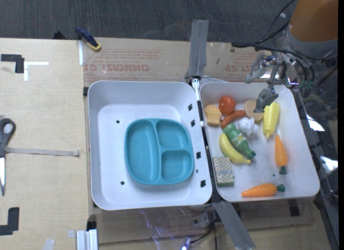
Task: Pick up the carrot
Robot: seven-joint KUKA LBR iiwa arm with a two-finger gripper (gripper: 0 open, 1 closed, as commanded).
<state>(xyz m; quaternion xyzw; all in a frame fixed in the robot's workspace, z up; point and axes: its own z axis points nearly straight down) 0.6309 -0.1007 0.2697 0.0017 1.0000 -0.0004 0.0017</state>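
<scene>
Nearest the camera, an orange plastic carrot with a green stub (262, 190) lies flat along the front wall of the right white bin (306, 152), pointing left. A second, smaller orange carrot (280, 153) lies just behind it, towards the right wall. To their left sit a speckled sponge block (223, 170), a yellow banana (232, 150) and a green bottle (238, 141). Farther back are a yellow corn cob (271, 118), a red tomato (227, 104) and other toy foods. The left white bin (102, 152) holds a turquoise divided plate (159, 151). Over the right bin's far corner hangs the gripper (264, 101); whether its jaws are open or closed cannot be told, and nothing shows between them.
</scene>
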